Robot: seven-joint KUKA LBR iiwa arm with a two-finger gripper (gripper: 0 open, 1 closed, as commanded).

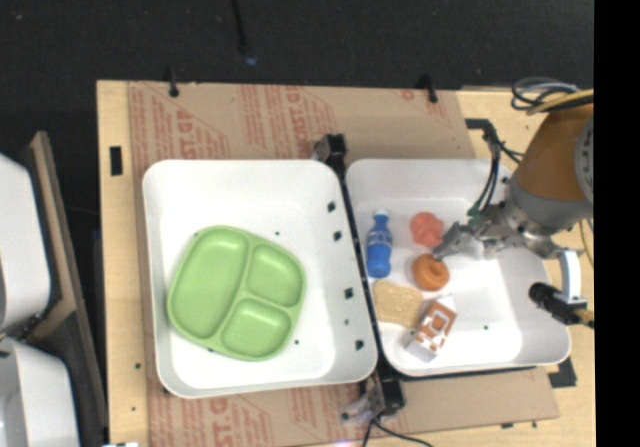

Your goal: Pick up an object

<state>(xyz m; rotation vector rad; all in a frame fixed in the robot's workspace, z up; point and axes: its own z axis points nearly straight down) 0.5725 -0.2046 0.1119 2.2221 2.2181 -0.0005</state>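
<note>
Camera view: you look down on two white bins; the gripper (452,240) works in the right bin (500,335).
Arm: grey with an orange band, reaching in from the right, wrist low over the right bin.
Fingers: dark tips pointing left; whether they are spread or pressed together you cannot tell at this size, and nothing shows pinched between them.
Orange object (431,272): lies just below the fingertips, nearest to them; rounded, likely light and firm, inclined to roll. Judged the likeliest target. Take it across its widest middle, from straight above.
Pink object (427,228): just left of the tips and slightly above; rounded, possibly soft. Grip across the middle, gently.
Blue bottle (378,246): lying further left of the tips, near the wall between the bins; probably smooth plastic, light, slippery. Pinch across the body, not the cap.
Tan flat piece (396,304): below and left of the tips; thin, lies flush, hard to get under.
Small patterned box (433,327): well below the tips; stiff, light, flat sides suit your pinch.
Green divided tray (236,292): in the left bin (200,195), far left of the fingers; wide, poor fit.
</note>
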